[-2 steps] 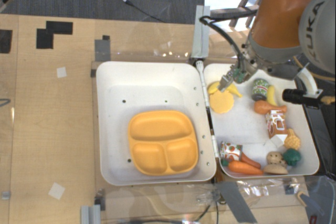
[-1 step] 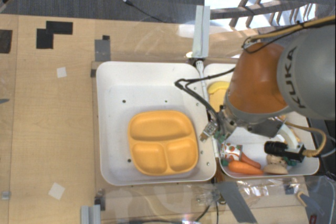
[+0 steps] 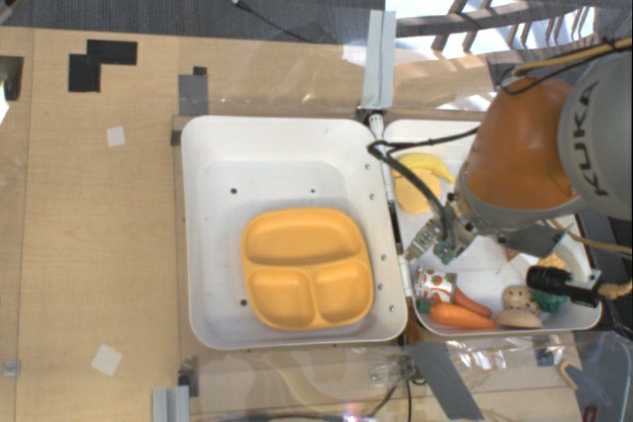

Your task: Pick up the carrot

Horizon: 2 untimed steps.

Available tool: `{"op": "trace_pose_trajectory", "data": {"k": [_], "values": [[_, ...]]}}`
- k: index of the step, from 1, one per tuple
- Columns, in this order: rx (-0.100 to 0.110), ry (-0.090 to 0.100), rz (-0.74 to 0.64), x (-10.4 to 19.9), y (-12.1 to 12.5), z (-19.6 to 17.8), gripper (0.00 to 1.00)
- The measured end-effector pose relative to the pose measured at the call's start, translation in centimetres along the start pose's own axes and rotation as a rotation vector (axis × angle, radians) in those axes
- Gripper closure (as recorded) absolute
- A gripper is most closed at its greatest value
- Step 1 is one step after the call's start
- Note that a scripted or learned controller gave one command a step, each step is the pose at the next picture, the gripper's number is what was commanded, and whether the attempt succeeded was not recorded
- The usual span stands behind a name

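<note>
The grey arm is seen reaching in from the right edge of the frame, its orange band bulking over the right-hand bin and its wrist bent down toward that bin's left side. The gripper is found at the wrist's lower left tip, low over the bin; whether it is open or closed cannot be told, as the arm's body hides most of it.

Nearest the bottom of the frame, the carrot is seen lying flat along the right bin's lower wall, pointing left to right. It lies just below the gripper and slightly to its right, apart from it and not held. A small red and white can stands just at the carrot's upper left, and a tan, rounded toy rests to its right.

In the left bin a yellow three-compartment plate is set.

Farther up, a yellow banana is partly covered by the arm.
</note>
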<state>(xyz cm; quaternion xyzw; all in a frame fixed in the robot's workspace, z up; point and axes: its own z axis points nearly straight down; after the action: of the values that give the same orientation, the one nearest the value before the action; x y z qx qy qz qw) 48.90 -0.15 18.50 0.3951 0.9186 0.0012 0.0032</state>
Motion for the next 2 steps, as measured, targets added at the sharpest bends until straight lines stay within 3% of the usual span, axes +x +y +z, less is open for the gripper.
{"op": "trace_pose_trajectory", "data": {"k": [1, 2], "values": [[-0.007, -0.012, -0.06, -7.1, -4.5, -15.5, 1.0], [0.006, 0.005, 0.041, -9.0, -5.2, -4.8, 1.0]]}}
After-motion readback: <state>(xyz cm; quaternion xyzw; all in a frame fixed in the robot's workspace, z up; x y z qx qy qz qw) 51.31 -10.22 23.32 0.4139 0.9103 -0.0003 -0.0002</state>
